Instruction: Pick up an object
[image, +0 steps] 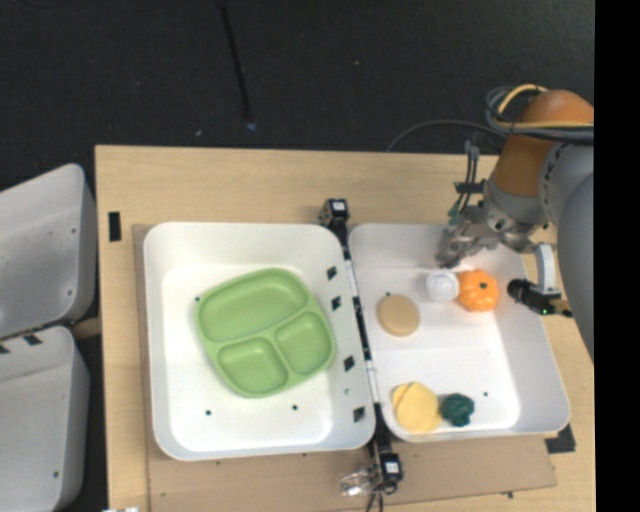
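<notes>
Over the right bin (520, 400), toward its far side, hangs the gripper (455, 250), reaching in from the right on the grey arm (520, 180) with its orange band; cannot tell whether open or shut from this slant, fingertips lost against the white floor. Just near of the gripper sits a small white ball (441, 286), touching or almost touching an orange pumpkin-shaped toy (477, 291) on its right; further left lies a tan disc (399, 315); at the near edge rest a yellow lumpy piece (414, 407) and a dark green piece (458, 409), side by side. Left bin (160, 400) carries only a green divided plate (265, 330); both bins stand on the wooden worktop (230, 180).

Nothing seen between the fingers, so judged as approach, not yet a grasp. Likeliest target: the white ball, being closest. Advice for the step: centre squarely above the ball before descending; turn the jaws so neither finger lands on the pumpkin toy; go low enough to grip below the widest part, since a round thing squirts out readily; close gently, lift straight.
</notes>
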